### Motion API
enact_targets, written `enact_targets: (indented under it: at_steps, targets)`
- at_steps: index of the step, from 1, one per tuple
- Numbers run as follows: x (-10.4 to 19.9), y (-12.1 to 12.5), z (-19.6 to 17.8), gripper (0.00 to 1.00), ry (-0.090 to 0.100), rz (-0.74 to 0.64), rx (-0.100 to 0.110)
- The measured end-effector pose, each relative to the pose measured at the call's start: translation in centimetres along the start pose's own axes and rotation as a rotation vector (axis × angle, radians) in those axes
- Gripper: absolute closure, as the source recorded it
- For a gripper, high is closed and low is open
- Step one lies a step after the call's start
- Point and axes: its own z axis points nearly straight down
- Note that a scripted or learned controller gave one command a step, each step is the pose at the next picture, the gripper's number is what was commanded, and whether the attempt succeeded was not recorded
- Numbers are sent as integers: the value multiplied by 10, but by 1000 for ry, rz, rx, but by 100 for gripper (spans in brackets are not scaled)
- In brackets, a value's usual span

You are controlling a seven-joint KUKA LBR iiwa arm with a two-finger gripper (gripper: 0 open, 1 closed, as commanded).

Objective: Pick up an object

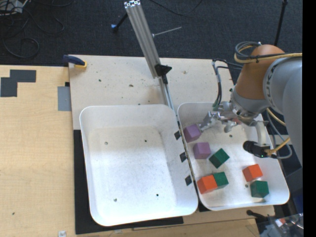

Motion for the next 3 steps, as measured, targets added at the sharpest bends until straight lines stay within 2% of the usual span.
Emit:
enact_targets:
  at_steps: [1,2,3]
  targets:
    - [1,0,26,0,0,2,-2]
    - [0,0,15,100,0,5,-2]
    - [-9,0,-33,100,-1,2,-8]
